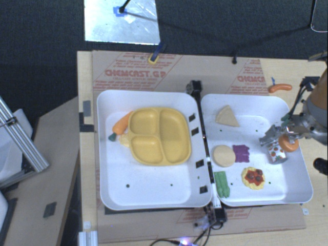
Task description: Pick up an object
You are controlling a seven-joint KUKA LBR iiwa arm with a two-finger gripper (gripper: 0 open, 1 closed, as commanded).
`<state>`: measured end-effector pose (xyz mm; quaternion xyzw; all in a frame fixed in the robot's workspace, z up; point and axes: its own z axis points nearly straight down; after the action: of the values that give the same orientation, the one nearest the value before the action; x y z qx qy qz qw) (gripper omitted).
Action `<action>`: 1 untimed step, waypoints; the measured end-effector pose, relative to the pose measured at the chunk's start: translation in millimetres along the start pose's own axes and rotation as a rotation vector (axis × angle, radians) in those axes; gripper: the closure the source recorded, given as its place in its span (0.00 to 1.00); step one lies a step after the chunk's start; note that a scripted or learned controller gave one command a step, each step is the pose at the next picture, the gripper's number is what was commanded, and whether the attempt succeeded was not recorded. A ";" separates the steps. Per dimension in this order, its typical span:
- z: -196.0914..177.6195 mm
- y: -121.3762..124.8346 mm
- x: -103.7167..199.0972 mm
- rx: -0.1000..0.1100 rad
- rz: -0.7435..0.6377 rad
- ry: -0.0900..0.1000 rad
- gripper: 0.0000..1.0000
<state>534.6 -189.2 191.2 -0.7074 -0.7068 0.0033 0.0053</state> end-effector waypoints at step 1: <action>-7.4 3.1 0.5 -0.013 -0.004 -0.003 0.00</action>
<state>537.7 -188.7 198.5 -0.7060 -0.7082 -0.0002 -0.0004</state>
